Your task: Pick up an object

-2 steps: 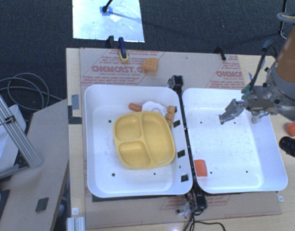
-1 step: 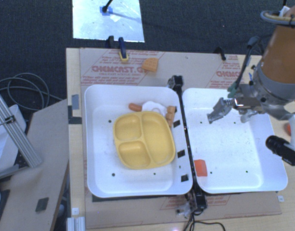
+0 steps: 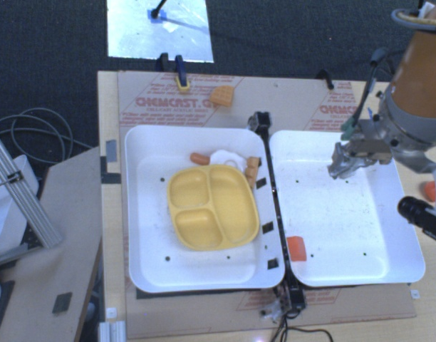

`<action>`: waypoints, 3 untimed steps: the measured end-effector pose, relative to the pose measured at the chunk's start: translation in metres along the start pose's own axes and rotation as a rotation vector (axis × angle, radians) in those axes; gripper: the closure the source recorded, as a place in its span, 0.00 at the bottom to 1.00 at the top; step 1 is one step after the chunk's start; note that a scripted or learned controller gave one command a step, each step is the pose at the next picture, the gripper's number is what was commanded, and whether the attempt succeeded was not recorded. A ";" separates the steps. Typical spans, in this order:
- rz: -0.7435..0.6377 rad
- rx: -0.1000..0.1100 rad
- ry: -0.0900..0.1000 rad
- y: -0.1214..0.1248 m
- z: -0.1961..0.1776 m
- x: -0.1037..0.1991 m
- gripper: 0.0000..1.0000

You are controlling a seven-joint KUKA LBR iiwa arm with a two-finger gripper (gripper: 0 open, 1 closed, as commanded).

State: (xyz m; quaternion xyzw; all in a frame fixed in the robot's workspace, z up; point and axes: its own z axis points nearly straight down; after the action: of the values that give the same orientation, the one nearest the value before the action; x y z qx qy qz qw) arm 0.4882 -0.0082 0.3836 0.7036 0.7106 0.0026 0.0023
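Gripper (image 3: 340, 167): suspended over the right bin (image 3: 389, 262), near its far edge, on the grey arm (image 3: 410, 112) with orange band entering from the right; finger state impossible to tell, nothing visibly pinched. Right bin: orange-red block (image 3: 296, 248) lying at the near left corner, against the wall by the divider. Left bin (image 3: 143, 212): yellow compartment tray (image 3: 212, 207) at centre, flat; small orange sausage-shaped piece (image 3: 200, 159) just beyond the tray's far edge; white object (image 3: 227, 160) beside it, partly hidden by the tray; tan piece (image 3: 252, 168) near the bin's right wall. Bench (image 3: 289, 105): waffle-like tan piece (image 3: 221, 95) beyond the left bin's far edge; blue and yellow clamp (image 3: 181, 73) at the bench's far edge.
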 end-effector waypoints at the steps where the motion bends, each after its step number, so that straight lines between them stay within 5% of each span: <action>1: 0.001 0.001 0.000 0.000 0.000 0.000 0.00; 3: 0.001 0.001 0.000 0.000 0.000 0.000 0.00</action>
State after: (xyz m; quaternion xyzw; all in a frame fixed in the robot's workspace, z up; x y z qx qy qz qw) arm 0.4881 -0.0085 0.3832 0.7038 0.7104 0.0022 0.0022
